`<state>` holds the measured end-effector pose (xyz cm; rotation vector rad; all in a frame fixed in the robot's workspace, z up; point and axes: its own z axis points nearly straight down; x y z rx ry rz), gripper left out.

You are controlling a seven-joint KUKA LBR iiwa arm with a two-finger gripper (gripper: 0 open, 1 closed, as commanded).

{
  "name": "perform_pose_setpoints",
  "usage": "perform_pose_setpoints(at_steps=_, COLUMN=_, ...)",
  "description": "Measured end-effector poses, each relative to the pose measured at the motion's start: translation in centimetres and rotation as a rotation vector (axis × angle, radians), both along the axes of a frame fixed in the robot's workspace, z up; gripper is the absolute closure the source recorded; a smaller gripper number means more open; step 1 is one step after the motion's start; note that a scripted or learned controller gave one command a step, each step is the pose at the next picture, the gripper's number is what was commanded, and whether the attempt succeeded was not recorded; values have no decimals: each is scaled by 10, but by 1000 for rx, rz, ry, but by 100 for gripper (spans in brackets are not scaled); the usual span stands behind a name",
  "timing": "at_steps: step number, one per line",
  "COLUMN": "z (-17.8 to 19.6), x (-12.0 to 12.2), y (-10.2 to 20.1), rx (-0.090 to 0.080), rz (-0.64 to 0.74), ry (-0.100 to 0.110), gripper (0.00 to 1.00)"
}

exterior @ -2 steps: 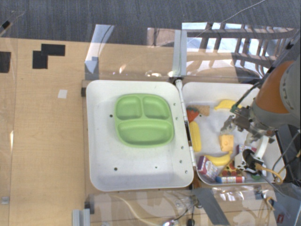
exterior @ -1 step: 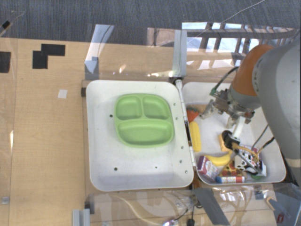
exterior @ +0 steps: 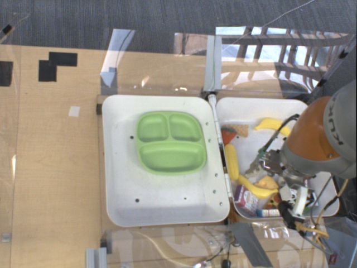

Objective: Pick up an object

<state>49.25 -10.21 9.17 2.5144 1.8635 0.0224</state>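
My gripper (exterior: pixel 266 175) hangs low in the right bin (exterior: pixel 245 111), reaching in from the right below the orange wrist band. It sits right over a pile of small toys: a yellow banana-like piece (exterior: pixel 252 186), a yellow corn-like stick (exterior: pixel 231 162), a red item (exterior: pixel 228 135) and a purple packet (exterior: pixel 246 200). Another yellow banana (exterior: pixel 271 125) lies further back. The arm hides the bin's right half, and how the gripper stands to the toys under it is hidden too.
The left bin (exterior: pixel 120 194) holds a green divided plate (exterior: pixel 170 142) near its middle. A metal divider (exterior: pixel 221 149) separates the two bins. Clear plastic walls stand behind the bins. Cables trail along the bench's front right.
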Motion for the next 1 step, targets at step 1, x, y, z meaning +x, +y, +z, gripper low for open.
perform_pose_setpoints(at_steps=1, z=93, x=121, y=30, rx=-2, rz=319, ry=14, gripper=0)
